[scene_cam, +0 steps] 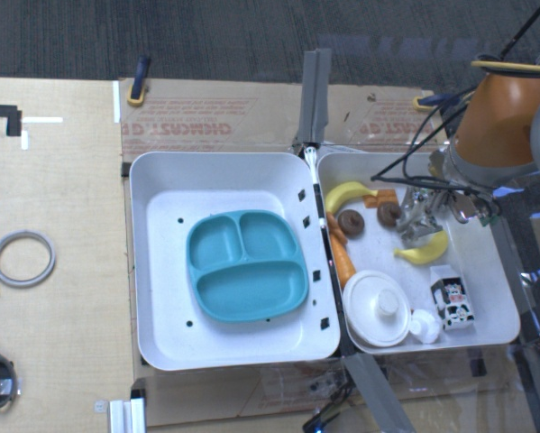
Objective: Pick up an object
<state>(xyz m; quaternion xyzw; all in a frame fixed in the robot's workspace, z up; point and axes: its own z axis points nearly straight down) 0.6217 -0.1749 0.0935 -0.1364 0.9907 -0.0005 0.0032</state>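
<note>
My gripper (417,221) hangs low in the right bin (497,269), below the arm's orange band (499,120). It is directly over the upper end of a small yellow banana piece (425,252). Just to its left lie a dark brown round piece (388,213) and a small orange piece (383,198). Further left are a larger banana (345,193), a brown doughnut (350,223) and an orange carrot (342,258). Whether the gripper touches anything is unclear.
A white lidded bowl (378,307), a small white piece (424,326) and a black-and-white toy (452,301) fill the right bin's front. The left bin (152,269) holds a blue divided plate (247,265). A tape ring (22,258) lies on the bench at left.
</note>
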